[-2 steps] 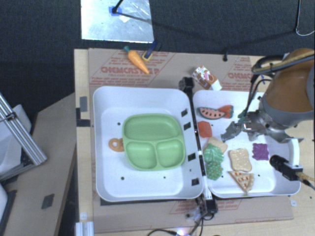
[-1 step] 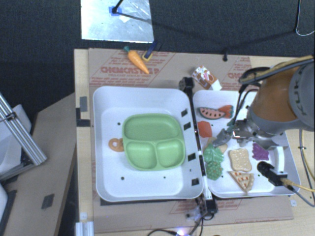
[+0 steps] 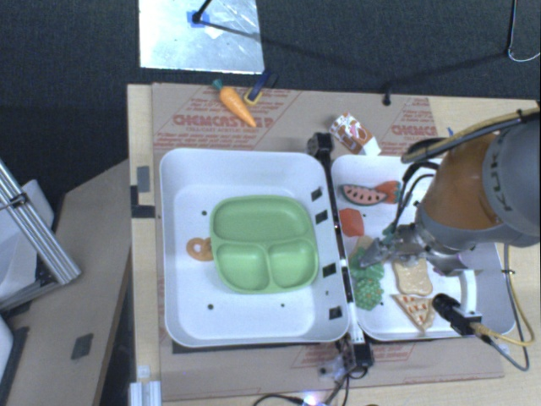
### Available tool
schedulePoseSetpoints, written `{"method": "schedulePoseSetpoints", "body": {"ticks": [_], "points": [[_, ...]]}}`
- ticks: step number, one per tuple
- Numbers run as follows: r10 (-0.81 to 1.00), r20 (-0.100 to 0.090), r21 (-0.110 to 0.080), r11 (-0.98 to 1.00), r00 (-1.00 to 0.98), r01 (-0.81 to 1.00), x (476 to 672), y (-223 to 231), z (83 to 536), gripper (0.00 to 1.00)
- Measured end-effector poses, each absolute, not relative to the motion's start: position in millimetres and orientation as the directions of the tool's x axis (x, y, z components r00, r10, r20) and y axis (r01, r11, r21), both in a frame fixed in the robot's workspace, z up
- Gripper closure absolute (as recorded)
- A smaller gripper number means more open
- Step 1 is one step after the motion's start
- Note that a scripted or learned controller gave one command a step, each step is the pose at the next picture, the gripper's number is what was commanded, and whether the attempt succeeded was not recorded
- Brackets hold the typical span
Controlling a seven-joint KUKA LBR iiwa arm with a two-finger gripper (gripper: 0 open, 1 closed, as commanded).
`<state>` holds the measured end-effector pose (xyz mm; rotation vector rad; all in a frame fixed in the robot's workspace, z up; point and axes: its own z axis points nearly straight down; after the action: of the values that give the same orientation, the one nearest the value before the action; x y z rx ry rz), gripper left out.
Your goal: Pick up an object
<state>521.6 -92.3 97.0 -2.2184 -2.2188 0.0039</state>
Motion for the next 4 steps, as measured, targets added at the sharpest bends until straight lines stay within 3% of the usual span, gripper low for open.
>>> {"method": "schedulePoseSetpoints", "body": {"ticks": [1, 2, 3, 4], "points": [[1.000, 0.002, 0.004, 0.000, 0.000, 1.000, 524.4, -92.5, 89.2, 0.00], [1.000, -0.001, 0.017, 0.001, -0.001, 1.000, 527.8, -92.9, 101.8, 1.00], [1.000, -0.001, 0.005, 0.004, -0.004, 1.000, 531.1, -94.3, 144.9, 1.00], [1.000, -0.002, 0.008, 0.004, -0.004, 1.000, 533.6, -101.6, 206.9, 1.00]]}}
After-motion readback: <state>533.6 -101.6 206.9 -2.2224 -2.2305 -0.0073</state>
